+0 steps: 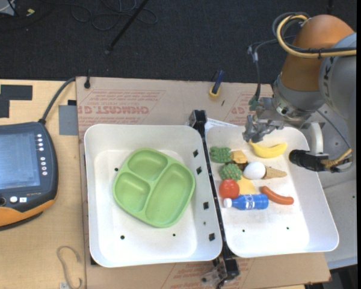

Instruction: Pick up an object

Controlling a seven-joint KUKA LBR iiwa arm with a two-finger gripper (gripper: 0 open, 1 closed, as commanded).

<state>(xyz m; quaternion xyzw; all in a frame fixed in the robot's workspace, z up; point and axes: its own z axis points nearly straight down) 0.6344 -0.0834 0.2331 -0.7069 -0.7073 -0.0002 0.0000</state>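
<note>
Cardboard covers our tabletop point(138, 101), and our tool point(260, 131), its state unclear to us, hovers above the banana point(268, 150), presumably lining up a grasp.

- A divided plate point(154, 186) lay in the left bin point(102, 221).
- The right bin point(301, 233) held a banana point(268, 150) at the back, a bottle point(248, 203) nearer the front.
- A tablet point(15, 167) sat left of both bins.

Red print runs across the cardboard sheet point(150, 104) beyond the bins, left of the gripper point(257, 132). It stands upside down and blurred. No word reads with certainty.
</note>
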